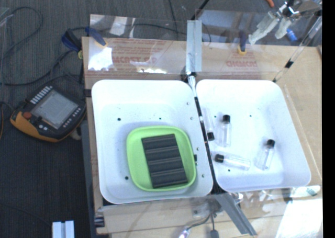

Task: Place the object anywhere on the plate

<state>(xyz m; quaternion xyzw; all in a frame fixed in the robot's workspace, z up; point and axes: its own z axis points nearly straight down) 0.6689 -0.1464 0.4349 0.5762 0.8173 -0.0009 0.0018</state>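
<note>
A square green plate (pixel 134 150) with rounded corners lies in the left white bin (pixel 107 122), toward its front. A dark grey ribbed rectangular block (pixel 164 160) lies flat on the plate, roughly centred, with its long side running front to back. It sits wholly inside the plate's rim.
The right white bin (pixel 285 122) holds several clear vials with black caps (pixel 225 127), some upright and some lying down. A clear panel (pixel 136 54) and a metal post (pixel 193 48) stand behind the bins. A handheld control pendant (pixel 49 112) lies on the floor to the left.
</note>
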